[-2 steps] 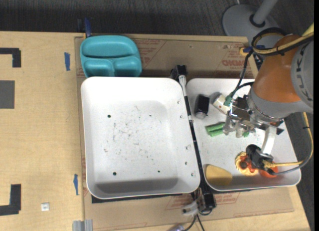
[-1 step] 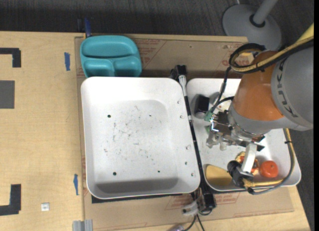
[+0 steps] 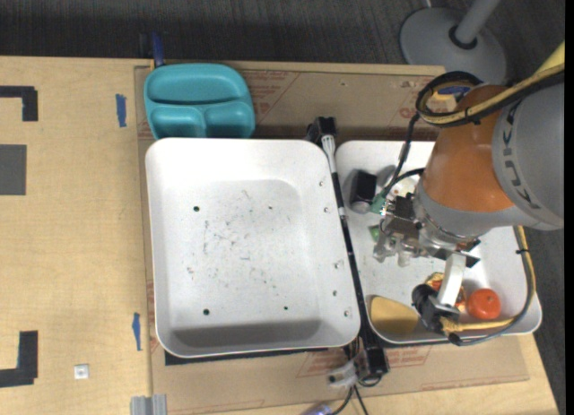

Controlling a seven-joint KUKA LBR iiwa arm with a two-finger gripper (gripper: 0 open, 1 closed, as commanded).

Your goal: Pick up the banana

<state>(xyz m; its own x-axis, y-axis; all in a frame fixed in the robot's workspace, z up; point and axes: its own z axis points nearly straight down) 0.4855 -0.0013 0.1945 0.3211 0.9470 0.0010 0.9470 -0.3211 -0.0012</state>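
Desk (image 3: 72, 252): cardboard-brown top, runs far out to the left of the claw (image 3: 399, 243), with black marks and short strips of blue tape (image 3: 121, 110) on it. Left bin (image 3: 179, 225): white and shallow, directly left of the claw on the other side of the black rail (image 3: 345, 234) that runs between the two bins; its floor shows scuffs and dark specks. Right bin (image 3: 359, 155): the one under the claw, which hangs over its left-middle area. Arm (image 3: 538, 171): grey, comes in from the right of the claw, with the orange band (image 3: 462, 171) just up-right of the claw and covering a good part of that bin. Teal divided tray (image 3: 199, 99): up-left of the claw, past the far edge of the left bin, right against its rim or nearly so, can't tell which. Grey round stand base (image 3: 439, 37): on the dark floor, well above the claw in frame, off the desk. Banana (image 3: 393, 315): dull yellow piece lying on the right bin's floor, straight below the claw in frame, tucked into the near-left corner close to the rail, apart from the claw. Orange ball (image 3: 485, 304): below-right of the claw, near the bin's near wall, right of the banana and apart from it. Claw state: can't tell from this angle whether it's spread or pressed together, the wrist hardware hides it.
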